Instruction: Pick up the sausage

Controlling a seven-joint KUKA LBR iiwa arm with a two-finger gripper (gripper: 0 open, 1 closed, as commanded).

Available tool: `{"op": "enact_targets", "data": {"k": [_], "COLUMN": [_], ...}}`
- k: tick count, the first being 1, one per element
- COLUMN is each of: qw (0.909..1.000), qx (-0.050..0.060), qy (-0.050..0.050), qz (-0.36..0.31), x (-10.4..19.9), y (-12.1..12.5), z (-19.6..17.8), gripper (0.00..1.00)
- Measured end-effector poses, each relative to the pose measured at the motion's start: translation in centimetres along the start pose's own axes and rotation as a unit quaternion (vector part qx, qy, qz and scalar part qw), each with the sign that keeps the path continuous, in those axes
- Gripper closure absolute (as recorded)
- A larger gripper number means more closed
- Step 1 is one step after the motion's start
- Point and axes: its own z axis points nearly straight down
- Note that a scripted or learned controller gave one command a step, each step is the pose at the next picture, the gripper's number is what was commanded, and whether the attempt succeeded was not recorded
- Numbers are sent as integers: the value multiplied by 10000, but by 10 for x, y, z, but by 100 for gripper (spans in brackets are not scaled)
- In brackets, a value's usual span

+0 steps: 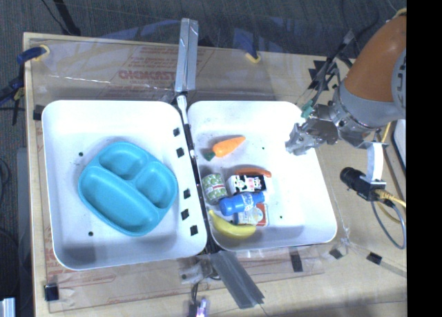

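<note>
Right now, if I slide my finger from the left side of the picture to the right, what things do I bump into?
Blue plate → green can → orange carrot → the robot's hand. The banana, blue bottle and sausage sit bunched together below the carrot, so their order is unclear.

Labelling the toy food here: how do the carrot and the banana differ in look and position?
The carrot is orange with a green tip; the banana is yellow. The carrot lies alone toward the far side of the right bin; the banana sits at the near edge, crowded against the blue bottle. The carrot is straight, the banana curved. Both lie flat in the right bin.
</note>
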Motion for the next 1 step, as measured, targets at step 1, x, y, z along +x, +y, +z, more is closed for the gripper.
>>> {"op": "enact_targets", "data": {"k": [1], "qw": [10000], "qx": [11], "qy": [-1], "qz": [-30], "x": [0], "y": [0], "z": [-9], "gripper": [100]}}
